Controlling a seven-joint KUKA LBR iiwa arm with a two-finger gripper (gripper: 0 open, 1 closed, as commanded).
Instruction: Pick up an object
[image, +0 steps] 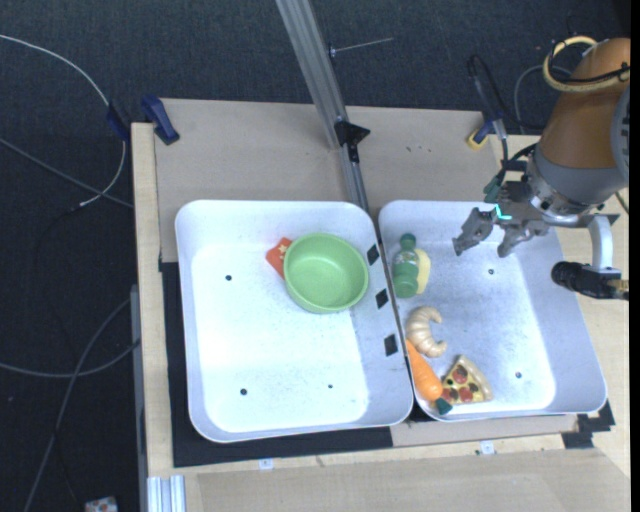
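My gripper (492, 238) hangs over the back of the right bin (520, 330), fingers spread open with nothing between them. To its left, by the bin's left wall, a green bottle (405, 268) lies against a pale yellow piece (423, 266). Nearer the front lie a tan croissant (427, 330), an orange carrot (424, 376) and a pizza slice (466, 381). In the left bin (250, 370) a green bowl (325, 271) sits at the back right, with a small orange-red item (277, 256) tucked at its left edge.
A metal pole (325, 95) slants down from the top to the gap between the bins. Blue clamps (160, 120) sit at the bench's back corners. The right bin's floor right of the toys is bare.
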